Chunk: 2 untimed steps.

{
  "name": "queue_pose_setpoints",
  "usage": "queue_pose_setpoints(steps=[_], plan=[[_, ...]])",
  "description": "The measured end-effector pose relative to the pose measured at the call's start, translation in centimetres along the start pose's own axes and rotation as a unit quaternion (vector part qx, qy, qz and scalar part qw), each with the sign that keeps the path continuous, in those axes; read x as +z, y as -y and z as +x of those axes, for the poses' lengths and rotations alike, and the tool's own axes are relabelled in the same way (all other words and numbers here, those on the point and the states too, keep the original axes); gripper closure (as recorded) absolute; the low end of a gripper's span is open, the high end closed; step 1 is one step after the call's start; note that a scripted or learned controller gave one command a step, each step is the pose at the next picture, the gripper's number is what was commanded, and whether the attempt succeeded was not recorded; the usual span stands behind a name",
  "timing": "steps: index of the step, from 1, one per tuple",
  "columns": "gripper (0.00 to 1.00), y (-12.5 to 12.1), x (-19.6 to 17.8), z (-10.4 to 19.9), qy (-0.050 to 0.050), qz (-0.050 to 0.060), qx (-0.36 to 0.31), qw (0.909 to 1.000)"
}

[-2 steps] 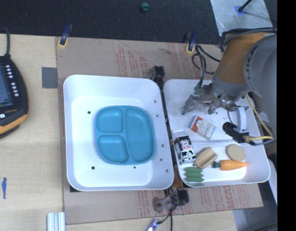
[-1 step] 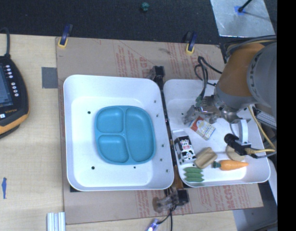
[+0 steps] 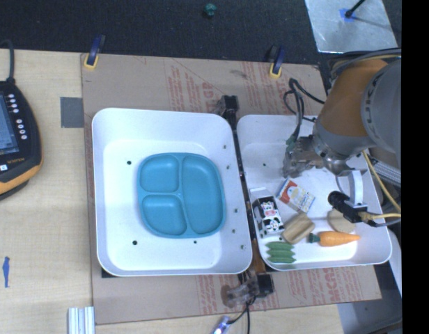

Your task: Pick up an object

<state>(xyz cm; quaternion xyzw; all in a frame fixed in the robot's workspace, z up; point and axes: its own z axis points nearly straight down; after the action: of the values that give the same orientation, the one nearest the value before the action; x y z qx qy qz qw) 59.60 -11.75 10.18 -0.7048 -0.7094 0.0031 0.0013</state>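
Observation:
My gripper (image 3: 297,163) hangs low over the back half of the right bin (image 3: 253,134), under the grey arm with its orange band. Nothing shows between its fingers. Just in front of it lies a red and white packet (image 3: 297,196). Further forward lie a black and white box (image 3: 268,215), a tan block (image 3: 298,227), a green pea pod (image 3: 281,251) and an orange carrot (image 3: 334,239). A pale tan piece (image 3: 336,220) sits behind the carrot, partly hidden.
The left bin (image 3: 110,138) holds a blue divided plate (image 3: 180,194). A teach pendant (image 3: 9,139) lies on the bench at the far left. Clamps hold the cardboard at its back edge.

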Motion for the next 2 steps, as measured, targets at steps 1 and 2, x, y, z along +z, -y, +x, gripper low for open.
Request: queue_pose_setpoints(steps=[1, 2], plan=[[0.0, 0.0, 0.0, 0.0, 0.0, 0.0, 0.0, 1.0], [0.0, -4.6, 0.4, -2.6, -0.001, -0.002, 0.001, 1.0]])
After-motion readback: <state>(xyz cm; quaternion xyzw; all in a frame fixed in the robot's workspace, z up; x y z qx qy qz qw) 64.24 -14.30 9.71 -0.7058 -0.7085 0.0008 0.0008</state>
